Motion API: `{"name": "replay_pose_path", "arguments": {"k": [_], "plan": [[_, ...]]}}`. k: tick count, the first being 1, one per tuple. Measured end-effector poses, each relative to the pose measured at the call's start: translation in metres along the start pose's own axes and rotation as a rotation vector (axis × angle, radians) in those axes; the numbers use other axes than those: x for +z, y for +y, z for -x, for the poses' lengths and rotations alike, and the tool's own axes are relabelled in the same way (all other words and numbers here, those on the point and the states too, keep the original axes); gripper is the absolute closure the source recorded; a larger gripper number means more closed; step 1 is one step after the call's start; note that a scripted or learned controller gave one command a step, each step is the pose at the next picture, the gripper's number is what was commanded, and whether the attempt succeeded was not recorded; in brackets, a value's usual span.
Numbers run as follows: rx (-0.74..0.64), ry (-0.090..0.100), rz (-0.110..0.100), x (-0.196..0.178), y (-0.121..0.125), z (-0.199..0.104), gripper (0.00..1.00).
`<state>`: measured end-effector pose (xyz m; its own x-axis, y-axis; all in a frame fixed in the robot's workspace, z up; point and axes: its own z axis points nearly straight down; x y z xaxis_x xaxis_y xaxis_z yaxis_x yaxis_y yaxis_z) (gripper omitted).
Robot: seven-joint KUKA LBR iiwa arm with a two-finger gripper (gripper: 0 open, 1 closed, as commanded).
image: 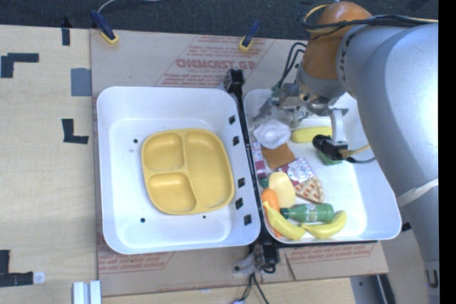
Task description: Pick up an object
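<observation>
Hand (288,105) low over clear crumpled plastic cup (271,133), right white bin (370,185); grip state unclear. Risk: cup slips/crushes, crowded neighbours nudged.

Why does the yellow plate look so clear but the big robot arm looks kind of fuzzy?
In the camera view, the yellow plate lies sharp under even light with a soft shadow; the arm sits close to the lens, so it looks large and soft-edged, and the white bins look bright, nearly washed out.

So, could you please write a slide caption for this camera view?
KUKA arm's tool lowered over toy food in the right bin; a yellow divided plate sits in the left bin.
</observation>
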<state>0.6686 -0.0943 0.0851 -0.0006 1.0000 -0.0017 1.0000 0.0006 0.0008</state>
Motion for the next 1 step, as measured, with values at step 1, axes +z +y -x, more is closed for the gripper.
{"name": "replay_pose_path", "arguments": {"k": [1], "plan": [[-0.001, 0.000, 0.000, 0.0000, 0.0001, 0.0012, 0.00]]}}
